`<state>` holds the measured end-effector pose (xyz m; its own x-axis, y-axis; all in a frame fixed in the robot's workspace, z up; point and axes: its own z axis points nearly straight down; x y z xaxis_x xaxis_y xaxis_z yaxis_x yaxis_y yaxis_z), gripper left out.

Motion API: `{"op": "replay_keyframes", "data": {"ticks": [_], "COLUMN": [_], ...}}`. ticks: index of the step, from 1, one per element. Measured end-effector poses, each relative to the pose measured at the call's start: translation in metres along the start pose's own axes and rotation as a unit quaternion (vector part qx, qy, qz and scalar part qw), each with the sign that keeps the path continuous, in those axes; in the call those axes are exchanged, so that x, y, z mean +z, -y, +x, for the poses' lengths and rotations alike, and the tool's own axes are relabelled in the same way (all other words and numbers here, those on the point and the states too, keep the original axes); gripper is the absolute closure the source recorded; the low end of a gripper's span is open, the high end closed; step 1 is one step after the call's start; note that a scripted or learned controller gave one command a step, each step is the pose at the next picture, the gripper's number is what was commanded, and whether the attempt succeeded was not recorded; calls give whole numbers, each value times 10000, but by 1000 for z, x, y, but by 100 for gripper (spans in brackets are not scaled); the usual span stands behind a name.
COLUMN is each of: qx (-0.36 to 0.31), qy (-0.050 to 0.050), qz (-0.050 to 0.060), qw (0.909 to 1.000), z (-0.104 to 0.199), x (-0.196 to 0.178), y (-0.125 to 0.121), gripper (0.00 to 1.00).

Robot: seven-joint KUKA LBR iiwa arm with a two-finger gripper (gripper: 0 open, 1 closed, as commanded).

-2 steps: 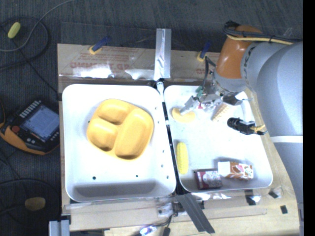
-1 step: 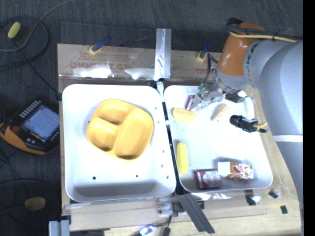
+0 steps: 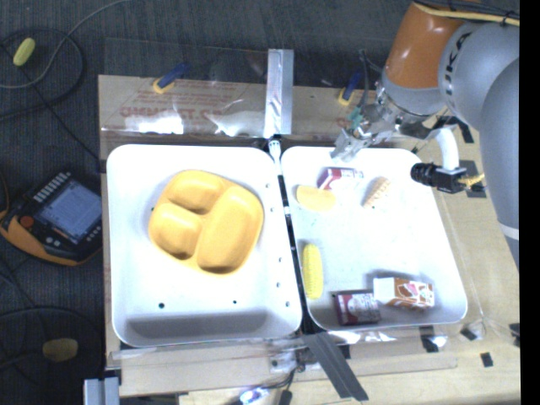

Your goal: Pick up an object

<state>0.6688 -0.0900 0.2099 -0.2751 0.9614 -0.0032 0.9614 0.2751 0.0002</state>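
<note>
I am looking down at both bins, and the arm [image 3: 456, 49] is reaching in from the right, with its orange band sitting above the far edge of the right bin [image 3: 439, 226]. The gripper [image 3: 353, 138] is hanging over the far rim of that bin, close to the divider between the two bins, and I cannot tell its state from here. It is not touching any object that I can see. Just below it, inside the right bin, a small red and white packet [image 3: 336, 177] is lying, and a pale yellow round piece [image 3: 315, 198] is touching it on the near side. A small ridged tan object [image 3: 375, 191] is lying near them, to the right. A yellow corn cob [image 3: 312, 270] is resting along the left wall of this bin. At the near edge, a dark red can [image 3: 357, 307] is lying on its side, just beside a white and red carton [image 3: 405, 293]. The left bin [image 3: 126, 226] is holding one large yellow lumpy object [image 3: 205, 220].
</note>
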Motion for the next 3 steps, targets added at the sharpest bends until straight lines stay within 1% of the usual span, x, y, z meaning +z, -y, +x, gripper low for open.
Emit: {"op": "replay_keyframes", "data": {"ticks": [1,2,3], "qx": [0,312,-999], "qy": [0,-6,-16], "qz": [4,-1,2], "qw": [10000,9995,9950], "z": [0,12,-4], "x": [0,-80,-3], "y": [0,-1,100], "gripper": [0,0,0]}}
